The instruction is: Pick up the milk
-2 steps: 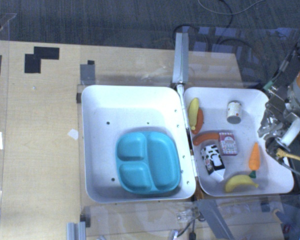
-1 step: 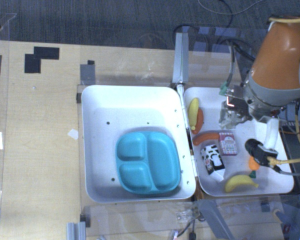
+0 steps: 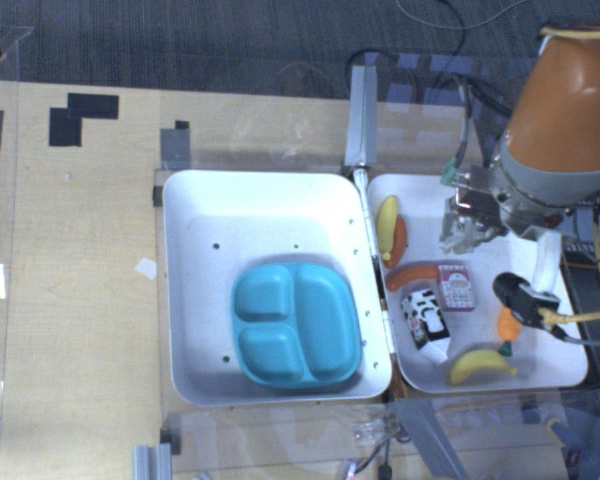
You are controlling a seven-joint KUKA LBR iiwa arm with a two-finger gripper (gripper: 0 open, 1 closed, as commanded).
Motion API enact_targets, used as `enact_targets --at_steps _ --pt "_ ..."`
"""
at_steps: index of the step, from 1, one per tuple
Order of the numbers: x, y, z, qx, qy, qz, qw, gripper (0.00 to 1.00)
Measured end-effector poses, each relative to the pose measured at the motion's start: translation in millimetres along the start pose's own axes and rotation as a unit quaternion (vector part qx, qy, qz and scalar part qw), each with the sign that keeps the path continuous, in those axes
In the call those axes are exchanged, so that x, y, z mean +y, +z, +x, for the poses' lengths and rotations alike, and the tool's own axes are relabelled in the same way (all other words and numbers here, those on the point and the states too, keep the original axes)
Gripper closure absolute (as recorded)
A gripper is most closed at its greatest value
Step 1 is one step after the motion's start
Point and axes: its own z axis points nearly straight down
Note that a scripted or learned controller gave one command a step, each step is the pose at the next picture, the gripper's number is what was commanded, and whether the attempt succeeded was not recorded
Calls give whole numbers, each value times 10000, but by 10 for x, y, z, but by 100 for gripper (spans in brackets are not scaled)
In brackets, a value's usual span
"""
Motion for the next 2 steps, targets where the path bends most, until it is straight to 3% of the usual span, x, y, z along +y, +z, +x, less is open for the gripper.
enact_targets --at_steps 1,2 --pt "451 49 17 2 -1050 -16 9945 100" --pt "-87 -921 474 8 153 -29 9999 100"
